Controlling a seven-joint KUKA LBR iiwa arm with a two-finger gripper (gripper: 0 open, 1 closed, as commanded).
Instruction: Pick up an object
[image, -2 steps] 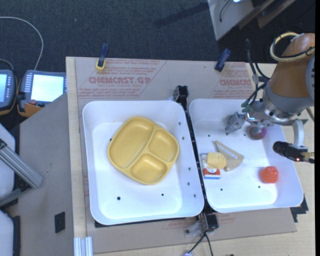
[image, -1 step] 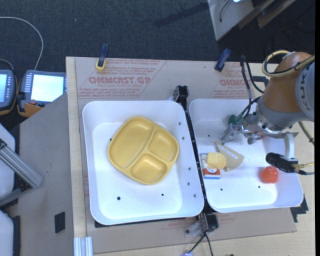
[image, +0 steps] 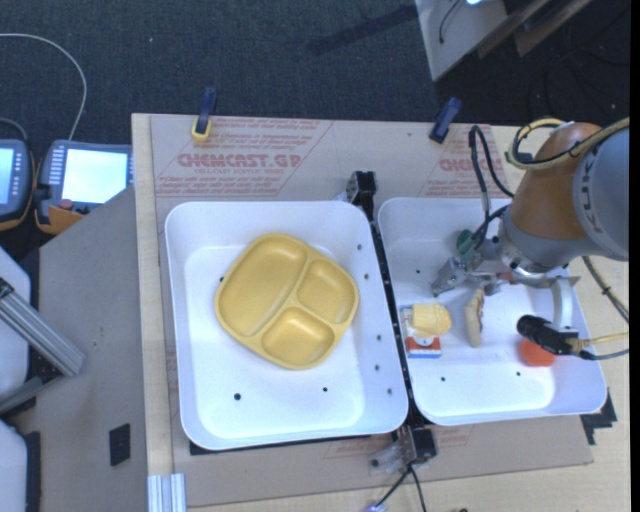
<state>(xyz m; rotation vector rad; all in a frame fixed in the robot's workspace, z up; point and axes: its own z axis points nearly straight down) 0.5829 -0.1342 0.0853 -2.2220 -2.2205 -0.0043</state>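
In the camera view, the tool (image: 476, 290) hangs low over the right bin (image: 480, 400), just above a pale tan piece (image: 473, 320); whether its tips are apart or together I cannot tell. Beside that piece lies a yellow item on a small red-and-white box (image: 425, 330). An orange object (image: 537, 352) sits nearer the right wall. The left bin (image: 200, 330) holds a yellow divided plate (image: 287, 300).

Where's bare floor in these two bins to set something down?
Left bin: bare strips all round the yellow divided plate, widest along the near edge. Right bin: the near strip below the small box and orange object is bare. Its middle is crowded by those, a tan piece and the gripper.
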